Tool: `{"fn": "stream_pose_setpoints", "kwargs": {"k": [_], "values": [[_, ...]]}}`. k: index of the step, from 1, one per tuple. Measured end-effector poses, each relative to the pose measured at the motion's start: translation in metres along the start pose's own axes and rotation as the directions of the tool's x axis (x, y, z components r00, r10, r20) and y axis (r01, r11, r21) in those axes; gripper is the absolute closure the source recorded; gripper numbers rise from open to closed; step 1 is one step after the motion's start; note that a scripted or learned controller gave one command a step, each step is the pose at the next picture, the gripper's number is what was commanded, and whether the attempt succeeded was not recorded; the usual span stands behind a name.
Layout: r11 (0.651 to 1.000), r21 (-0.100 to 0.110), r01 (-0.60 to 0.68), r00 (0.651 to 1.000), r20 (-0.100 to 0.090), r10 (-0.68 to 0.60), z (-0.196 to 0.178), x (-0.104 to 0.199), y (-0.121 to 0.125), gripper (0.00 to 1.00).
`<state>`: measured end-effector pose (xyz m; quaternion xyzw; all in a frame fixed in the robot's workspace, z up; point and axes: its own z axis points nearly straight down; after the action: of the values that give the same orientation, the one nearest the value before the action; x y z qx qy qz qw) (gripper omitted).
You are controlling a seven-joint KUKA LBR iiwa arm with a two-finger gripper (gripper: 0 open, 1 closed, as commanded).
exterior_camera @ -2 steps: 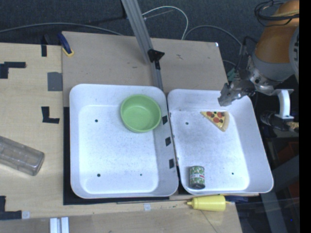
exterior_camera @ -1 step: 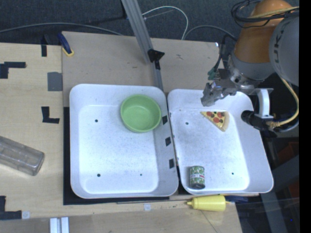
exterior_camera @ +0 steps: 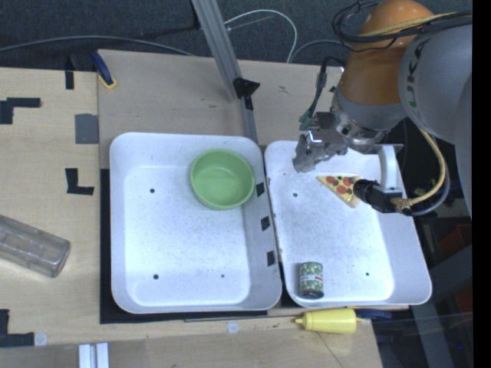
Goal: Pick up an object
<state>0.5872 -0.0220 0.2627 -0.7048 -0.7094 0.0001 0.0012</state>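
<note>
My gripper (exterior_camera: 308, 158) hangs over the far left corner of the right bin (exterior_camera: 399, 278), below the grey arm with its orange band. A toy pizza slice (exterior_camera: 341, 185) lies on the bin floor just right of the gripper and a little nearer the front. A small green can (exterior_camera: 311, 280) stands near the front edge of the same bin. In the left bin (exterior_camera: 146, 282), a green bowl (exterior_camera: 222, 179) sits upright at the far right side.
A yellow squeeze bottle (exterior_camera: 330, 321) lies on the bench just in front of the right bin. A clear plastic container (exterior_camera: 31, 248) rests at the far left. A slanted metal pole (exterior_camera: 222, 44) rises behind the bins. Cables loop beside the arm.
</note>
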Motion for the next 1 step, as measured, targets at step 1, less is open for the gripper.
{"fn": "stream_pose_setpoints", "kwargs": {"k": [1], "values": [[1.000,0.001,0.001,1.000,0.000,-0.001,0.0095,0.0607,-0.0033,1.00]]}}
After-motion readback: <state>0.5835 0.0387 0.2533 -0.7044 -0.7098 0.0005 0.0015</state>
